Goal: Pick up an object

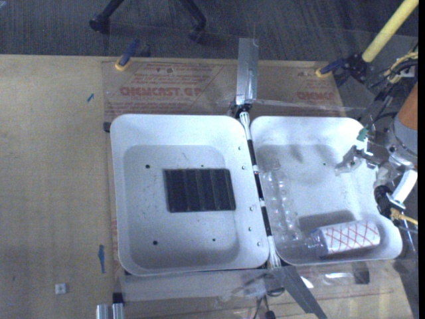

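A dark ribbed rectangular slab (pixel 199 190) lies flat in the middle of the left bin (pixel 133 145). Along the left wall of the right bin (pixel 299 128) lies a clear plastic bottle (pixel 280 201). A container with a white label crossed by red lattice lines (pixel 348 236) rests on its side at that bin's front right corner. My gripper (pixel 350 159) reaches in over the right bin's right side. It hangs well behind the lattice container and to the right of the clear bottle, with nothing seen in it.
Clear plastic sheeting covers the wooden bench behind the bins. A metal post (pixel 247 72) stands at the back between them. Clamps and cables crowd the far right by the arm (pixel 398 171). A tripod base (pixel 149 5) stands on the floor beyond the bench.
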`<state>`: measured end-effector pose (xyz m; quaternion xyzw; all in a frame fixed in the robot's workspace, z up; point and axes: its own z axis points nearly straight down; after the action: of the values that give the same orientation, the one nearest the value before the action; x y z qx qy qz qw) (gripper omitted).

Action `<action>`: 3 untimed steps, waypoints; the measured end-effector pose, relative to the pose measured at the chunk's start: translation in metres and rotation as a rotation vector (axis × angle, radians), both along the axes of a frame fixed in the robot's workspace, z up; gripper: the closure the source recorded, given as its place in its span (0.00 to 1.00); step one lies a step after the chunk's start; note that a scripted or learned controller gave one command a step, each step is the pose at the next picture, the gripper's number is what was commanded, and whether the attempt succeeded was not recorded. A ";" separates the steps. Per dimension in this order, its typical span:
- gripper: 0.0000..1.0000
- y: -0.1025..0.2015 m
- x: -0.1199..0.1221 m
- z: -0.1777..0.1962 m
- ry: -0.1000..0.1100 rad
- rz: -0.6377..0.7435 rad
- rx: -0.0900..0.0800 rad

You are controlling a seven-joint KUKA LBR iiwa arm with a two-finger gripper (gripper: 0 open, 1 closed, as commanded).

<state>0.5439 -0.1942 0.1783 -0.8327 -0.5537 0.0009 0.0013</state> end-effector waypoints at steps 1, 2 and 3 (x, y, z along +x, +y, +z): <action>0.00 0.016 -0.062 -0.033 -0.011 -0.115 -0.003; 0.00 0.076 0.013 0.007 -0.001 -0.182 -0.001; 1.00 0.077 0.014 0.016 0.000 -0.178 -0.003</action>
<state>0.5578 -0.1168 0.1943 -0.8785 -0.4777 0.0014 0.0002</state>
